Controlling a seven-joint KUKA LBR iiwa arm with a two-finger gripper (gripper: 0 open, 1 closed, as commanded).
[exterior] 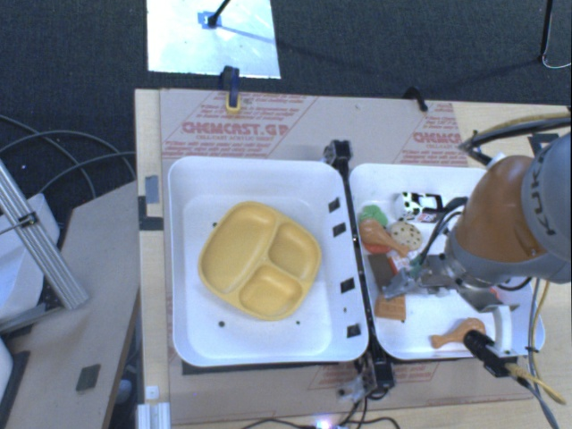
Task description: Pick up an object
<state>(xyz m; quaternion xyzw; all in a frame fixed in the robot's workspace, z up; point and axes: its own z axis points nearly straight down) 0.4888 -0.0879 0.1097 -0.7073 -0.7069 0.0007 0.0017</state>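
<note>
Bins sit side by side at centre frame on a cardboard sheet (268,119) printed with red lettering. Left bin (192,329), smooth white plastic with rounded corners, holds one yellow tray (259,259), matte, three shallow compartments, lying tilted. Right bin (420,347) is crowded: a green piece (374,214) near its upper left, a black-and-white spotted toy (418,206) right of that, an orange drumstick-shaped toy (377,235) touching a round speckled biscuit (405,235), a dark brown block (382,266) below them, a tan flat piece (390,308) lower still, and a tan curved wooden-looking piece (458,333) at lower right. Arm (505,217), glossy orange band over grey wrist, enters from the right and covers much of the right bin's right half. Gripper (398,284) sits low at the bin's left side, just above the tan flat piece and beside the brown block; whether it is wide or narrow cannot be told, and nothing is visibly held. Blue-handled clamp (231,89) grips the cardboard's upper edge.
</note>
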